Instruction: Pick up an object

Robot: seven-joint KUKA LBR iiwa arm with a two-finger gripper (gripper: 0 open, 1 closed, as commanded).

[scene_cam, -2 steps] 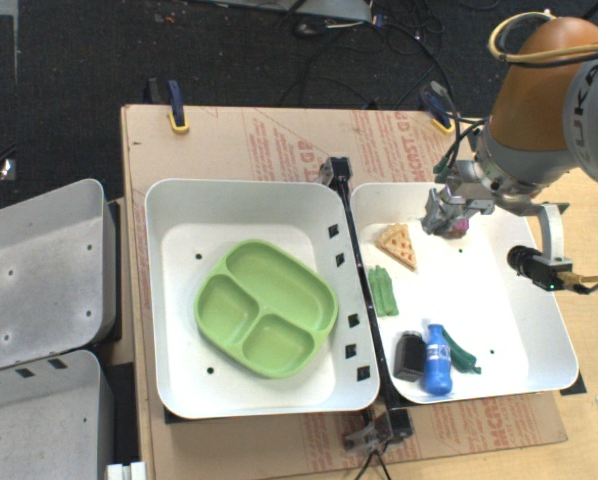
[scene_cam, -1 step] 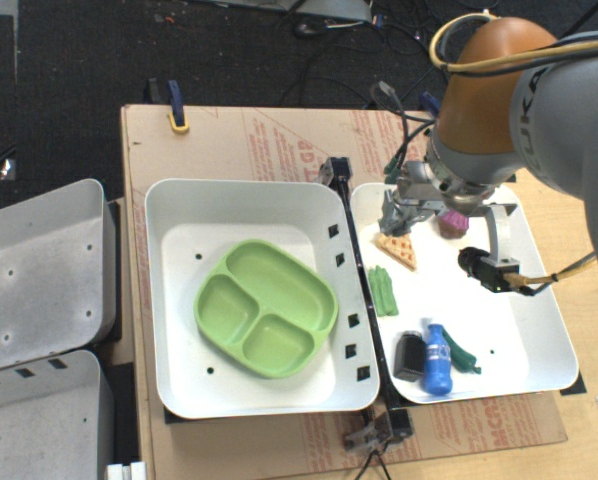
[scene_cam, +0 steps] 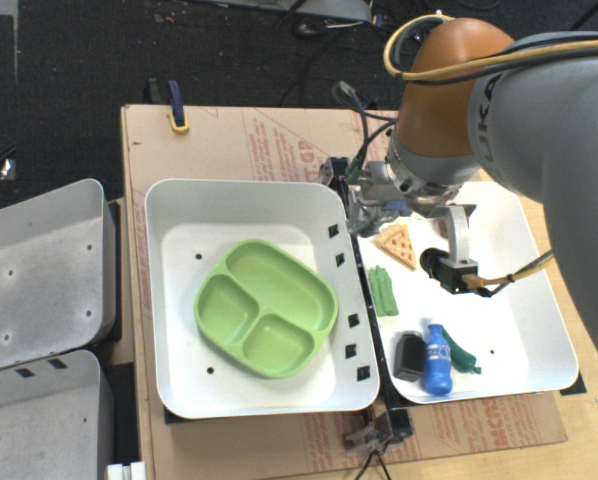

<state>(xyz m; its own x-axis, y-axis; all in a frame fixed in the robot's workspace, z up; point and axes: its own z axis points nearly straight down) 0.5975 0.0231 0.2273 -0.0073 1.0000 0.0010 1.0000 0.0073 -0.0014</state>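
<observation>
Bottle, blue and lying at six o'clock in the right bin, looks light, stiff and slippery; best pinched across its middle. Whether the claw, up at twelve o'clock beside the waffle slice, is open, I cannot tell.

One fixed camera above the bench, looking down at a slant on both bins.

The left bin sits near the middle of the frame, seen from high enough that its whole rim and floor show. To the right of it, touching along the shared edge, the right bin runs toward the frame's side. Beyond the left bin's far rim the view takes in the cardboard bench top and dark floor. The arm enters from the right of that bin, large and close to the lens.
</observation>
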